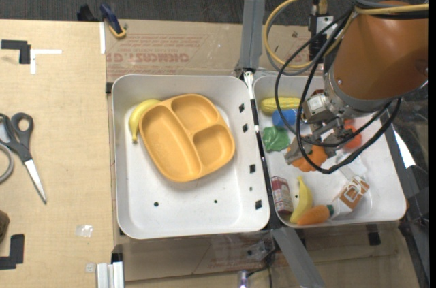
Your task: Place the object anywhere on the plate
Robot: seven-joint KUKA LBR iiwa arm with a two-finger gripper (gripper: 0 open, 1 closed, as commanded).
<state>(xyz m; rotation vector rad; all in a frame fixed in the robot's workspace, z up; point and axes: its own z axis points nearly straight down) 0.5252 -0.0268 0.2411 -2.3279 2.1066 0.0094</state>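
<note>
An orange three-compartment plate (pixel 187 137) lies in the left bin (pixel 136 208), with nothing in its compartments. A yellow banana (pixel 138 115) lies against the plate's upper left rim, on the bin floor. My gripper (pixel 310 147) hangs low over the right bin (pixel 381 208), above an orange toy piece (pixel 315 157) and beside a green toy (pixel 275 139). The arm's wrist and cables cover the fingertips.
The right bin also holds a yellow corn cob (pixel 281 104), a blue piece (pixel 286 118), a small dark bottle (pixel 281 193), a small banana (pixel 303 195), an orange carrot (pixel 315 214) and a white-and-orange box (pixel 351 193). Scissors (pixel 24 150) lie on the bench at the left.
</note>
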